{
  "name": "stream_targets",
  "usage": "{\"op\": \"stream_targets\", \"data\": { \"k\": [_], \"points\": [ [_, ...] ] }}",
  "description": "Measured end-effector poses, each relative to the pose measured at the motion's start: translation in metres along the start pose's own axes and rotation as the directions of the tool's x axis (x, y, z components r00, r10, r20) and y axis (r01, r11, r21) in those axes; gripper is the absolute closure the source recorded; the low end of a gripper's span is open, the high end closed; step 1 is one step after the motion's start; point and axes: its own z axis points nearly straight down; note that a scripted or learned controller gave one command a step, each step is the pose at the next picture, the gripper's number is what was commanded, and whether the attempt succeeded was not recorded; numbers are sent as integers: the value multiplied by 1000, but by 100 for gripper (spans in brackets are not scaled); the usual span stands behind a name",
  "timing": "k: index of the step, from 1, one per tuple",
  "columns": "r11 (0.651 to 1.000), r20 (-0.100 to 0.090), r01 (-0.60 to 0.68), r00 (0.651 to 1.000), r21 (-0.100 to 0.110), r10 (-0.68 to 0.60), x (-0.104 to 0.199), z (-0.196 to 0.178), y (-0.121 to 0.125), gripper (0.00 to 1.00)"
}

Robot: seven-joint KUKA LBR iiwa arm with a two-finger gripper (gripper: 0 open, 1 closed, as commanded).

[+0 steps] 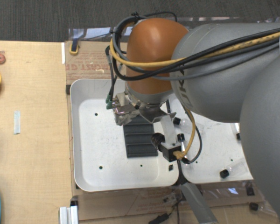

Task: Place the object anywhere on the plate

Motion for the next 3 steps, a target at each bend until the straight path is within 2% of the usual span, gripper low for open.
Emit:
{"op": "stream_targets", "data": {
  "k": [1,2,3],
  "points": [
    [969,0,245,969,-2,-245,-3,53,65,100],
    [862,2,508,862,-4,-508,-9,2,80,100],
    [625,2,781,625,-3,-781,-11,17,73,100]
  ]
}}
